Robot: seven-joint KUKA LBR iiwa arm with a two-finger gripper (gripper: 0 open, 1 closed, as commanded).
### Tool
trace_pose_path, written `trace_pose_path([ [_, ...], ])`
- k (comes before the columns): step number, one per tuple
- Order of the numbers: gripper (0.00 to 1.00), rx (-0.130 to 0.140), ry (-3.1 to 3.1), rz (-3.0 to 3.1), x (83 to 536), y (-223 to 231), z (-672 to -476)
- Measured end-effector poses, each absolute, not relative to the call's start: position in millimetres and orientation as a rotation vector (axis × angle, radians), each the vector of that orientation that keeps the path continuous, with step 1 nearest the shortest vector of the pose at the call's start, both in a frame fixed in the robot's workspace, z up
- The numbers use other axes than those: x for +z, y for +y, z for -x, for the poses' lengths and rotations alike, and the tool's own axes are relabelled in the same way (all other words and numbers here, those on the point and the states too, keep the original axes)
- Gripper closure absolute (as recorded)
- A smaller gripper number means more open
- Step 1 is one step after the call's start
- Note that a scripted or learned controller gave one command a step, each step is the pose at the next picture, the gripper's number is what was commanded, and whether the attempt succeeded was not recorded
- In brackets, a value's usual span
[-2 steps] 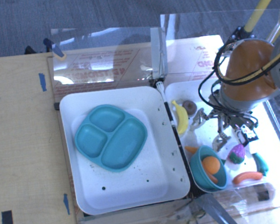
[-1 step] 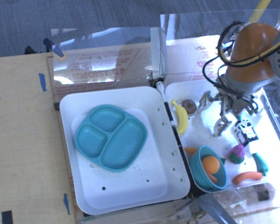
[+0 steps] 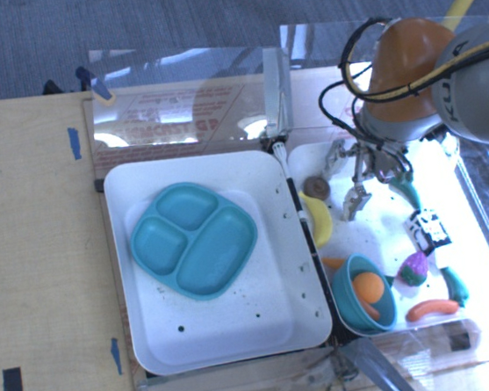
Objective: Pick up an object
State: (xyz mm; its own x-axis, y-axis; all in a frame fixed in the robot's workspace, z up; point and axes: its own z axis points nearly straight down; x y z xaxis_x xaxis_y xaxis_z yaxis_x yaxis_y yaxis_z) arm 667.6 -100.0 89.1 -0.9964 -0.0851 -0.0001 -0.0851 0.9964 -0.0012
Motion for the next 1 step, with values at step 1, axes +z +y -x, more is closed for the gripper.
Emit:
trace_pose_path([
  [1,0.0,-0.012,3.125,0.061,167.7,-219.0,-643.3],
])
